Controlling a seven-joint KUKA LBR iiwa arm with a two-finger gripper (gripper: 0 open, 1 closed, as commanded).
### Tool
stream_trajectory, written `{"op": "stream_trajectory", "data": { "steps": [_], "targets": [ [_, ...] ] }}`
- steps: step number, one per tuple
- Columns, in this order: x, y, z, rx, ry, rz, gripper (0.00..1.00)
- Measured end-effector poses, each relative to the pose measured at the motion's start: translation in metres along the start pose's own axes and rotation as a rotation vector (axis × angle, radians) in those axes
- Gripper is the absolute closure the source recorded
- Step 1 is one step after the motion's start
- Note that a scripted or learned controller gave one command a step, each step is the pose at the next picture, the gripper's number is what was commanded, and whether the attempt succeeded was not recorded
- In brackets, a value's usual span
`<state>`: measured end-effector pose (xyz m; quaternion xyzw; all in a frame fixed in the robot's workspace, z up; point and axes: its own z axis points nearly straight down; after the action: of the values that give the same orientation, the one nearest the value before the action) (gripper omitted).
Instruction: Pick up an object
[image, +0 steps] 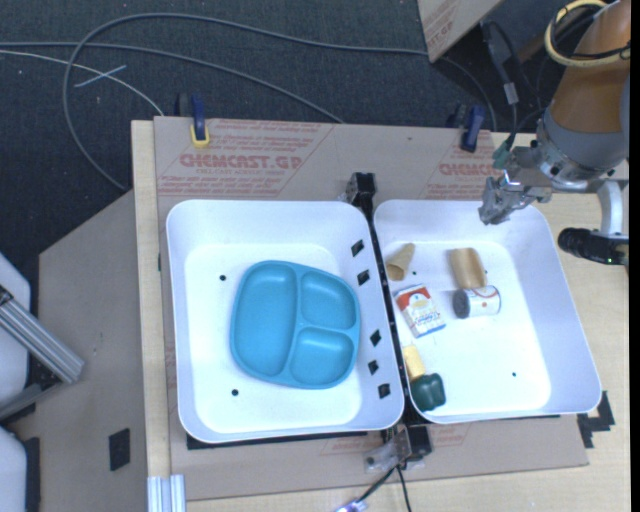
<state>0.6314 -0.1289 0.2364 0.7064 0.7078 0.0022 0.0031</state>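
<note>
Dark carpet with loose cables surrounds a cardboard-topped bench bearing two white bins. One bin, the left bin in the view, holds a blue divided plate. Its neighbour, the right bin, holds the small items: a tan cone, a brown cylinder, a small can, a red and white packet, and a green and yellow piece near the front wall.

The gripper hangs over the far rim of the right bin with nothing between its tips; how far they are parted is too small to tell. The brown cylinder is the nearest candidate, lying nearer the camera and slightly left of the tips, its long axis running roughly front to back. The arm comes in from the upper right, wrist angled down.
</note>
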Motion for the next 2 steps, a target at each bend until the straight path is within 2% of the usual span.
{"op": "stream_trajectory", "data": {
  "steps": [1,2],
  "targets": [
    [0.0,0.001,-0.042,0.002,0.0,0.001,1.0],
    [0.052,-0.016,-0.026,0.012,0.004,-0.003,1.0]
  ]
}}
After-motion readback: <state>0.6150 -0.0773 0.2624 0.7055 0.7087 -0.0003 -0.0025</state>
